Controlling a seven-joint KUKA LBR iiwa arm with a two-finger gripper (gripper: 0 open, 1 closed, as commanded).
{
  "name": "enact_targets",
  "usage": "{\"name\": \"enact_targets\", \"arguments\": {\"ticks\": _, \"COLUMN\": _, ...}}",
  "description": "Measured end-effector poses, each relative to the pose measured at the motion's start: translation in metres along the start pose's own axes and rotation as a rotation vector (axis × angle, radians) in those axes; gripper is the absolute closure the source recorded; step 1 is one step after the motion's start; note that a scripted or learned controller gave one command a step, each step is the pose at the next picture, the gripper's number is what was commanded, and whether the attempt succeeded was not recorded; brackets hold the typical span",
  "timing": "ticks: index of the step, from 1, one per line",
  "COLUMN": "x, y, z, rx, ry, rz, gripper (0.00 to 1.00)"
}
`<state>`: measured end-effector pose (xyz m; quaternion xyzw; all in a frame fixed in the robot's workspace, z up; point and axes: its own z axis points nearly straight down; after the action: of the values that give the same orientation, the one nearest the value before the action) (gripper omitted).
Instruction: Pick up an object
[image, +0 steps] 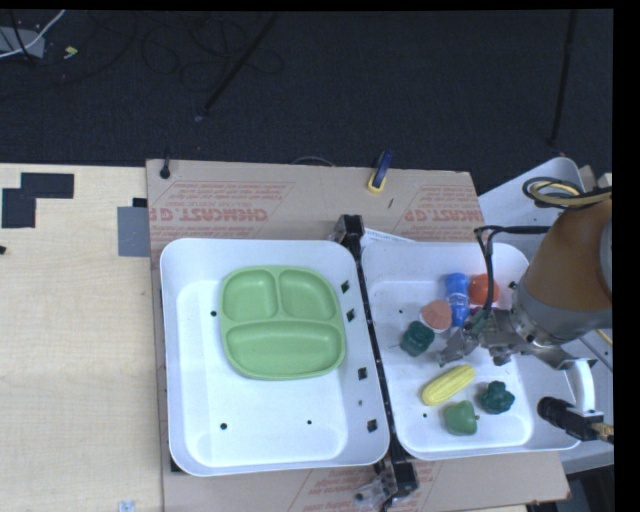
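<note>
The right bin (420, 440) holds several small toys: a yellow corn cob (447, 383), a green pepper (460, 418), a dark green piece (495, 398), another dark green piece (416, 338), a pink-orange piece (436, 315), a blue bottle (458, 297) and an orange-red piece (483, 289). My gripper (468, 341) hangs low over the middle of this bin, just above the corn cob and right of the dark green piece. Nothing shows between its fingers.
The left bin (200, 420) holds a light green divided plate (281, 322). A black divider with clips (365, 340) runs between the bins. The arm's body (570, 275) covers the right bin's far right side. Cardboard lies under both bins.
</note>
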<state>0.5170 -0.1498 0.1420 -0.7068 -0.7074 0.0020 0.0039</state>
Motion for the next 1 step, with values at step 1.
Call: {"name": "enact_targets", "arguments": {"ticks": 1, "x": 0.0023, "y": -0.0005, "z": 0.0538, "rx": -0.001, "ry": 0.000, "rz": -0.001, "gripper": 0.00}}
